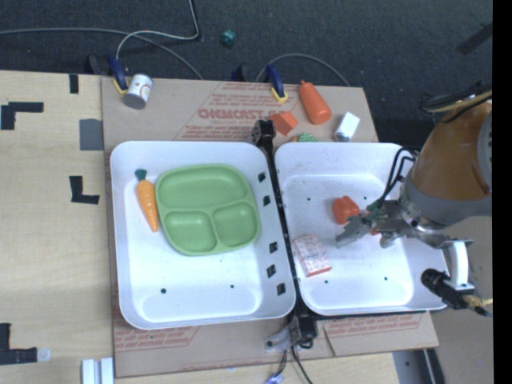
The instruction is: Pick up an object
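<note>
In the right bin (376,294) lie a small red-orange block (346,209) and a pale pink-patterned packet (310,256). My gripper (352,232) reaches in from the right and hangs low over the bin, just below and right of the red block and right of the packet. Its fingers (349,234) point left and look spread, with nothing between them. In the left bin (132,278), a green divided plate (206,209) sits with a toy carrot (146,201) beside its left edge.
Behind the bins on the cardboard lie an orange bottle-shaped toy (314,102), a small orange piece (286,122), a white cube (347,126), a small can (138,90) and two blue clamps. A black divider (276,214) runs between the bins.
</note>
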Controlling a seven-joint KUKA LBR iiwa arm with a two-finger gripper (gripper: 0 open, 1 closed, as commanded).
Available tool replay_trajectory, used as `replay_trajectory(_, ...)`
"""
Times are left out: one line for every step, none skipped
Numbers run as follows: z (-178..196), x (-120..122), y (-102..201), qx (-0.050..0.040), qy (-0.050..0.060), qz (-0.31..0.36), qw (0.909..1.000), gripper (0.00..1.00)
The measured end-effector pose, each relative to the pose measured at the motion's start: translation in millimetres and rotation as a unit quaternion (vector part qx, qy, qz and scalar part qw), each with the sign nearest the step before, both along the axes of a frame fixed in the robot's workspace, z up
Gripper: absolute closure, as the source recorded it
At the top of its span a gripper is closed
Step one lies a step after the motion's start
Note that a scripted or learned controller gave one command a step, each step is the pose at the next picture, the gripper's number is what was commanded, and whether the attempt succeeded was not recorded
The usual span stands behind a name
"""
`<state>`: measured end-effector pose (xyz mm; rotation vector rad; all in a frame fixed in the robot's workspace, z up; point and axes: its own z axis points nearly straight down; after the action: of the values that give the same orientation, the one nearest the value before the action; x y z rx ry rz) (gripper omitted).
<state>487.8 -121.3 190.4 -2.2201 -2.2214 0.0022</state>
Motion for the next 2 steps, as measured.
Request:
replay_trajectory(-51,74,11,0.0008,0.000,0.001,1.0000,0.00)
replay_trajectory(-100,125,-12,0.0006,0.000,0.001,1.0000,0.00)
